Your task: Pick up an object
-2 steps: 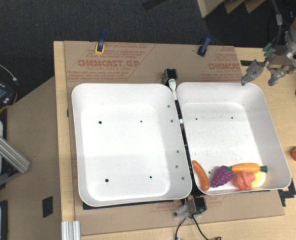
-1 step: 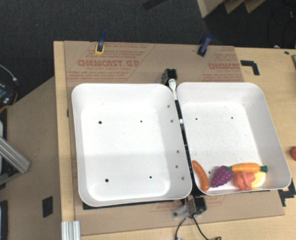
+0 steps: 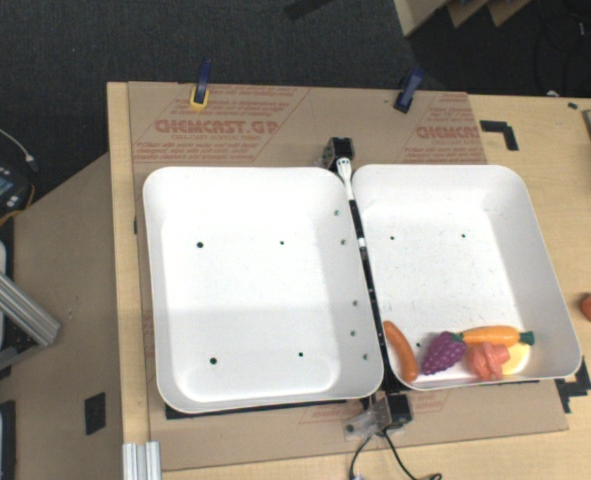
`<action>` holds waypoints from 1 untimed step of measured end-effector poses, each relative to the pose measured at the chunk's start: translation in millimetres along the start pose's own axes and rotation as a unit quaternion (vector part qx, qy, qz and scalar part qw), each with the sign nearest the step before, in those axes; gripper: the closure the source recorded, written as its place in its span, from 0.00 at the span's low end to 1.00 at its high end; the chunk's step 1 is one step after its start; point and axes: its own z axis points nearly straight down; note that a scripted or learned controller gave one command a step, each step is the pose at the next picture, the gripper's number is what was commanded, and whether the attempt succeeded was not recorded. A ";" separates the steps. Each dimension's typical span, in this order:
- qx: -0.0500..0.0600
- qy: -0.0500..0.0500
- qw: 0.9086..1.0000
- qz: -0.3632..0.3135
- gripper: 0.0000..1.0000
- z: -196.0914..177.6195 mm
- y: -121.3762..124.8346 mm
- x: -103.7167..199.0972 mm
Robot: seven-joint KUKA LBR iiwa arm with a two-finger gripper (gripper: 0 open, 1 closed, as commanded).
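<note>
Printed lettering on the cardboard sheet (image 3: 305, 118) covering the desk, far side, beyond the two white bins. Far left: red block letters reading approximately "CHEMCAST GP", the final characters uncertain. Far right: the same red print, partly cut off by the right bin (image 3: 535, 258), legible only in fragments. Smaller lines of red print above each are too fine to read.

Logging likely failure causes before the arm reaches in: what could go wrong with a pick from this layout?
1. The toy foods are bunched together at the right bin's near wall: the grapes touch the sausage and the carrot, so a grasp may catch two items or none.
2. The bin wall beside them could block the approach.
</note>
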 end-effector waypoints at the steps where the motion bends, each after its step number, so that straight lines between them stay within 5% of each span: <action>1: 0.002 0.000 1.000 -0.001 1.00 -5.4 2.7 0.8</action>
